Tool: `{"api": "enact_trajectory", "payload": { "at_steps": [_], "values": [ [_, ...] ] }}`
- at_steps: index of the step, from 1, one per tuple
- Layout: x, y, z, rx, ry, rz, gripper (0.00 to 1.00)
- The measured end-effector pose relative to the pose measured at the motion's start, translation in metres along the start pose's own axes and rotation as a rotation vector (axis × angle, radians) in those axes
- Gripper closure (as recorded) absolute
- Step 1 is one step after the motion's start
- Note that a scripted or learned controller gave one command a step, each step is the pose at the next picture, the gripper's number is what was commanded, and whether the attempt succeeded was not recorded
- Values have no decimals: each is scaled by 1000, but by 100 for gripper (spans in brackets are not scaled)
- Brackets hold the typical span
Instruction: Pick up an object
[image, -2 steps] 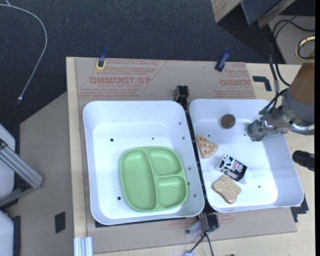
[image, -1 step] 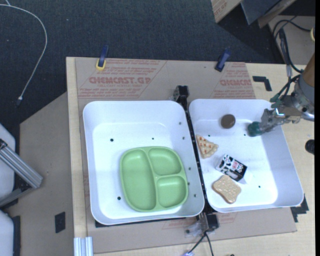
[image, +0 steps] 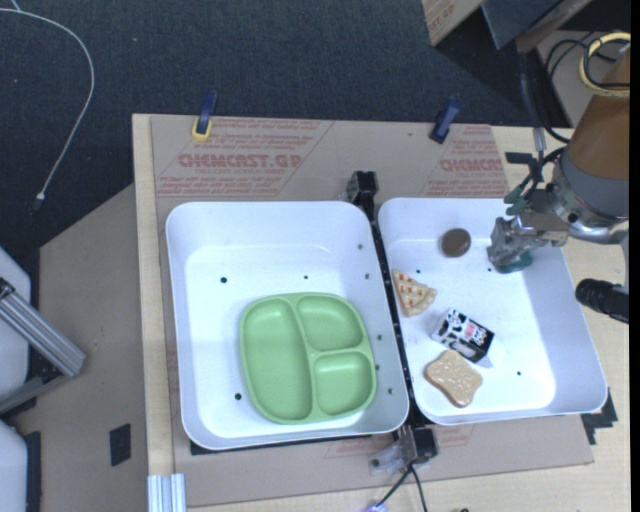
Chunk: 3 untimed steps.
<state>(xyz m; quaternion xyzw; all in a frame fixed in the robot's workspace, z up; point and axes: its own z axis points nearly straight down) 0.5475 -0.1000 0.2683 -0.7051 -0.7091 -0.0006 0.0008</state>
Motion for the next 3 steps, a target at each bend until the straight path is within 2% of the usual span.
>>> {"api": "enact_trajectory", "payload": {
  "at_steps": [2,3],
  "values": [
    [103,1,0,2,1,0,100],
    [150,-13,10,3,0,1,100]
  ]
}}
